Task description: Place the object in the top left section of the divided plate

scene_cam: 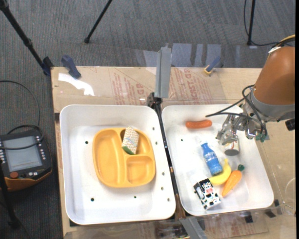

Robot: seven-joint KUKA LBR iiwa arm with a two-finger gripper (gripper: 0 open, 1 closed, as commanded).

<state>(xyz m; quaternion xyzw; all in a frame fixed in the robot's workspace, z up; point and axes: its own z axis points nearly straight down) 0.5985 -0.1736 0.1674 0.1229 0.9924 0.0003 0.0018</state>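
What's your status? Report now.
Gripper over right bin, grip unclear. Wrapped item on yellow divided plate, top right section. Top left section unobstructed.

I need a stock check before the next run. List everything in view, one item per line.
Bins: two, white, side by side on the bench.
Divided plate: one, yellow, left bin.
Wrapped snack: one, pale patterned, plate's upper right section.
Sausage: one, red-orange, right bin, far side.
Bottle: one, blue, right bin centre.
Banana: one, yellow, below the bottle.
Carrot: one, orange, beside the banana.
Carton: one, black and white, near edge.
Pendant: one, grey-orange, floor, left.
Gripper: one, grey, over right bin.
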